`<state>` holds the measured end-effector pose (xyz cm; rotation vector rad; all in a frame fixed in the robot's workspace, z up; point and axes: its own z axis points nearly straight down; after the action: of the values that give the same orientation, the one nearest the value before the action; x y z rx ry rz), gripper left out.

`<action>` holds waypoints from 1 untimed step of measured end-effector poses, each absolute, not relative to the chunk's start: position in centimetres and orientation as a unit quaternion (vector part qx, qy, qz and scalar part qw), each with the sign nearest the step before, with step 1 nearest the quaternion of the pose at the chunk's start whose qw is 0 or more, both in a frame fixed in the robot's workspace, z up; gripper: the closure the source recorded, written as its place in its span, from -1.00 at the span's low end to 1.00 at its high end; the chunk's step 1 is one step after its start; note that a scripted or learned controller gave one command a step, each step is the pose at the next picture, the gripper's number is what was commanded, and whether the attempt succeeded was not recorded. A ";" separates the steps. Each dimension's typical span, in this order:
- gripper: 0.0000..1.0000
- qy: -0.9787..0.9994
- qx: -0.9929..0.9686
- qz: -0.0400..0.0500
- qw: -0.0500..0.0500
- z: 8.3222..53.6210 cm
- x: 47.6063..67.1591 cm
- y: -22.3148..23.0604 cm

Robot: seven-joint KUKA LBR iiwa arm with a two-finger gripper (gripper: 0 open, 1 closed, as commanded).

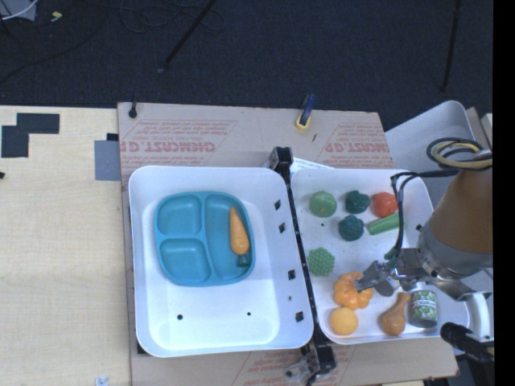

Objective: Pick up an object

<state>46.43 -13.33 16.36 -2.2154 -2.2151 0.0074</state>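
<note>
The right bin (pixel 302 240) holds several toy foods. Among them are an orange pepper (pixel 352 291), a yellow-orange ball (pixel 344 322), a brown drumstick (pixel 395 316) and a small can (pixel 423 309). My gripper (pixel 376 277) hangs low over the right bin's front part, right at the pepper's upper right edge. The grey wrist and the orange band (pixel 471 211) rise behind it to the right. The wrist hides part of the bin's right side.
Further back in the right bin lie a green ball (pixel 323 204), two dark broccoli pieces (pixel 357 202) (pixel 351 228), a red tomato (pixel 385 204), a green cucumber (pixel 384 224) and a bumpy light-green piece (pixel 321 260). The left bin (pixel 209 320) holds a blue divided tray (pixel 189 240) with a carrot (pixel 238 230).
</note>
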 end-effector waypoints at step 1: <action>-1.00 -0.707 -0.707 0.000 0.003 11.9 47.2 -13.1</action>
<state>47.24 -13.15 11.90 -2.2168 -2.2177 -0.0006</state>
